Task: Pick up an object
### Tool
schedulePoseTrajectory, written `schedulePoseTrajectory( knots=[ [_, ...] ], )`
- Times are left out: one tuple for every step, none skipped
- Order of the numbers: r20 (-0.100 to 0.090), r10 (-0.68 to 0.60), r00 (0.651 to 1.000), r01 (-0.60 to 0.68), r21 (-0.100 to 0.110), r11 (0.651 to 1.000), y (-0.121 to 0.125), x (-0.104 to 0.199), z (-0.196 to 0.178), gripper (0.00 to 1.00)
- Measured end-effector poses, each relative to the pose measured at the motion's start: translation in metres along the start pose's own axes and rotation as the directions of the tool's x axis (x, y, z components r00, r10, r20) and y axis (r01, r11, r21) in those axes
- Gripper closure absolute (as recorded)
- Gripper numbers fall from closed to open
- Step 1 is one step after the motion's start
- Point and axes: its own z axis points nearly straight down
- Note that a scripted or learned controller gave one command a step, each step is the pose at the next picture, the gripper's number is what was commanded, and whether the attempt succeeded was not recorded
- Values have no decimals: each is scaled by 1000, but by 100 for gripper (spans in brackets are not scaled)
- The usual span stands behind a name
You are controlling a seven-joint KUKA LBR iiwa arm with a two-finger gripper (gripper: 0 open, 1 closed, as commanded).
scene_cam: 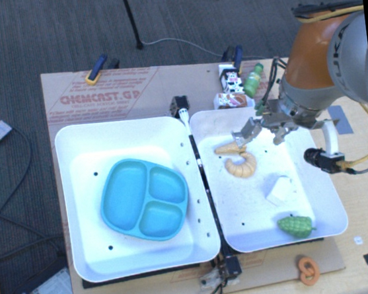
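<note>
Croissant (pixel 241 166) and a tan bread stick (pixel 229 149) lie touching in the upper left of the right bin (pixel 327 225), with a white block (pixel 279 189) and a green knobbly toy (pixel 295 226) farther down. We see our gripper (pixel 263 132) spread wide and holding nothing, poised just beside the bread stick. We judge this the approach step; next we must drop over one item and close

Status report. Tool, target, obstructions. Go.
Tool open over right bin, holding nothing. Croissant just below-left of it, unlifted. White block and green item lie apart, not in the way.
</note>
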Motion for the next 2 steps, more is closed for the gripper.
schedulePoseTrajectory(
  knots=[
    [1,1,1000,-1,-7,1000,-47,15,110,0],
    [4,3,1000,-3,-11,1000,-46,13,100,100]
  ],
)
